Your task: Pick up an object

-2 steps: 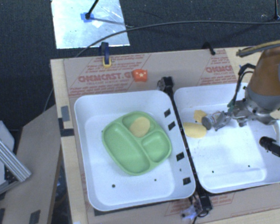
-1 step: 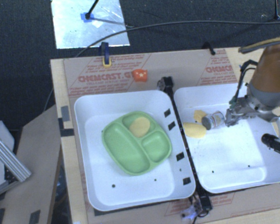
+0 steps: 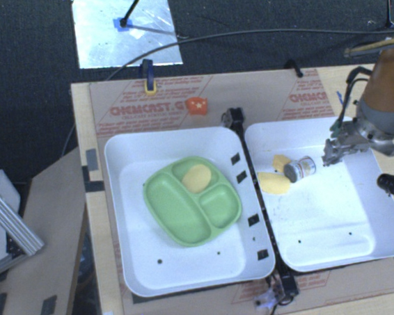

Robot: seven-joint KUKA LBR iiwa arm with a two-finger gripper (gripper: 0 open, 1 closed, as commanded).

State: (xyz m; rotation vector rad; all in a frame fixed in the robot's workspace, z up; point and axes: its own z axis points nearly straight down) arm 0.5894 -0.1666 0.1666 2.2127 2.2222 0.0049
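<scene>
Three loose items in the right bin (image 3: pixel 374 239): a small silver can (image 3: pixel 300 169) lying on its side in the upper left part of the bin floor, a yellow banana-like piece (image 3: pixel 275 183) just beside and below-left of the can, and a smaller yellow piece (image 3: pixel 280 160) just above-left of it; whether either touches the can cannot be told. Pincer (image 3: pixel 331 152): at the upper right of the same bin, near the can's right end but apart from it, nothing visible between its tips; whether it is released or clenched cannot be told. Arm (image 3: pixel 389 91): grey with an orange band, entering from the right over the bin's rim. Left bin (image 3: pixel 142 264): holds a green divided plate (image 3: pixel 178 214), tilted diagonally, with a pale yellow rounded item (image 3: pixel 198 178) in its upper compartment. Tabletop (image 3: pixel 259 87): brown board with red lettering under both bins; an orange object (image 3: pixel 196 105) lies on it behind the left bin.
</scene>
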